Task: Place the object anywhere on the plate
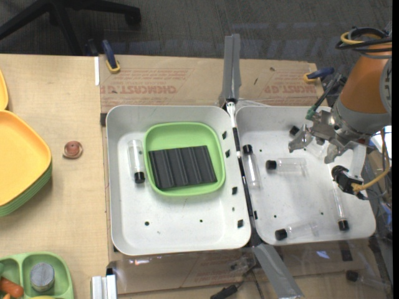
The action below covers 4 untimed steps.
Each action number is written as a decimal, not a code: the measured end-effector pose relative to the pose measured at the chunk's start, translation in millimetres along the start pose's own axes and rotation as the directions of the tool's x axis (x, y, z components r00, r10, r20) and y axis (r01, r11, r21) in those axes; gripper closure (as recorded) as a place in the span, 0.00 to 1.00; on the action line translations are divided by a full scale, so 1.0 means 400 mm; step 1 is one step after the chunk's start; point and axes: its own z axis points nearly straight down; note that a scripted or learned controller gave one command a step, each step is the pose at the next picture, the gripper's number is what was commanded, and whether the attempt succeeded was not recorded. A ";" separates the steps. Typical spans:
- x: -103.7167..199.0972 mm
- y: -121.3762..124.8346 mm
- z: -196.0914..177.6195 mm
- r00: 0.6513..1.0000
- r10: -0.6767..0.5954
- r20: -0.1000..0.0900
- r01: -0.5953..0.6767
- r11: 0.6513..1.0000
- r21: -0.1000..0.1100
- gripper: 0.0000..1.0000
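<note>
Green plate (pixel 212 136) is sitting in the left bin (pixel 124 217) carrying the dark ribbed object (pixel 184 167), while the gripper (pixel 321 139) is hovering over the right bin (pixel 299 210), fingers apart, clasping nothing.

Left of the shallow white left bin (pixel 118 185), a stack of yellow plastic plates (pixel 19 161) is running off the frame's edge. A green compartment tray (pixel 37 278) below them is getting cropped too, its grey contents too small to identify.
</note>
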 end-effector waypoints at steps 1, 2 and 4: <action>-0.164 0.064 -0.008 0.998 0.060 0.000 -0.060 0.998 -0.003 0.00; -0.187 0.036 -0.130 0.978 0.208 0.000 -0.208 0.978 -0.001 0.00; -0.238 -0.088 -0.271 0.952 0.307 -0.001 -0.307 0.952 -0.002 0.00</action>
